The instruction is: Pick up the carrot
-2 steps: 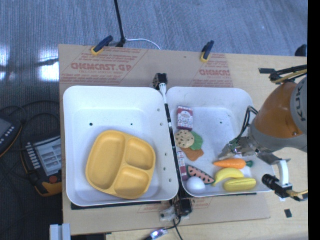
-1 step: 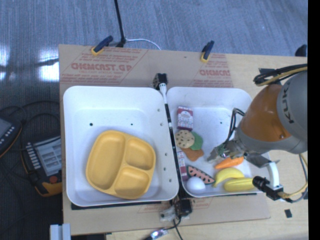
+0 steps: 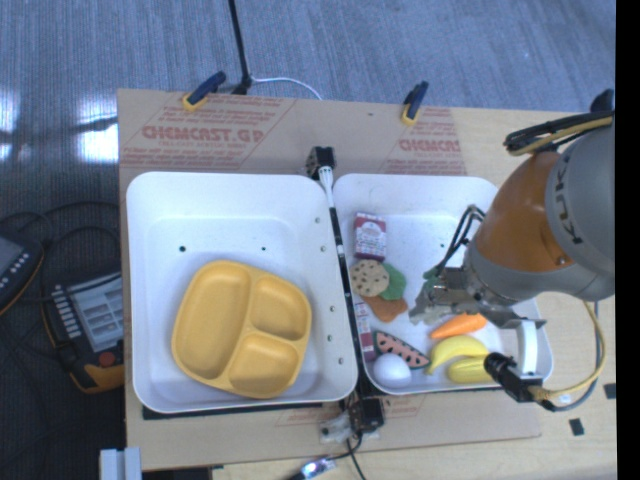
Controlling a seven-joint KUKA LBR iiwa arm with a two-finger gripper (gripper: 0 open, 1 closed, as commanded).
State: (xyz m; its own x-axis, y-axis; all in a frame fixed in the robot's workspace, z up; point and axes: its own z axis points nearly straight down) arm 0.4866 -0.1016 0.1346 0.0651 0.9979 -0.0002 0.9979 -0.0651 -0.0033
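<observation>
Orange carrot [image 3: 460, 324] lies beside bananas [image 3: 458, 355]; fingers' [image 3: 437, 303] state unclear.

You've got a grey arm [image 3: 590, 218] with an orange band [image 3: 520, 218], black-and-yellow cables [image 3: 555, 131], dark lettering on the grey shell.

Pretty bright, even overhead light, soft shadows inside the white bins [image 3: 140, 268]. Some window glare on the floor [image 3: 60, 118] at left. Whole frame's a bit soft and low-res.
</observation>
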